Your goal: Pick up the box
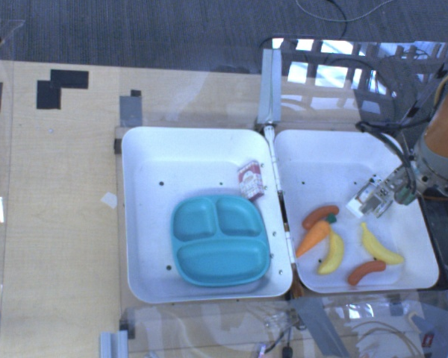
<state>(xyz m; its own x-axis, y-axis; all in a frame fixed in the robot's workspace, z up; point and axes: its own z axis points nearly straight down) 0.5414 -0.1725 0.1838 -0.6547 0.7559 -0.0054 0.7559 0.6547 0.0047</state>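
Observation:
The box (pixel 250 180) is small, red and white, and lies in the left bin (pixel 145 200) against its right wall, just above the blue plate. My gripper (pixel 367 200) hangs over the middle of the right bin (pixel 313 159), pointing down and to the left, well to the right of the box. Nothing is visibly held in it. The grey arm with its orange band (pixel 444 129) comes in from the right edge.
A blue divided plate (pixel 220 239) fills the lower part of the left bin. The right bin holds a carrot (pixel 313 237), two sausages (pixel 321 215) (pixel 366 271) and two bananas (pixel 332 253) (pixel 379 248) below the gripper. A ridge (pixel 276 200) separates the bins.

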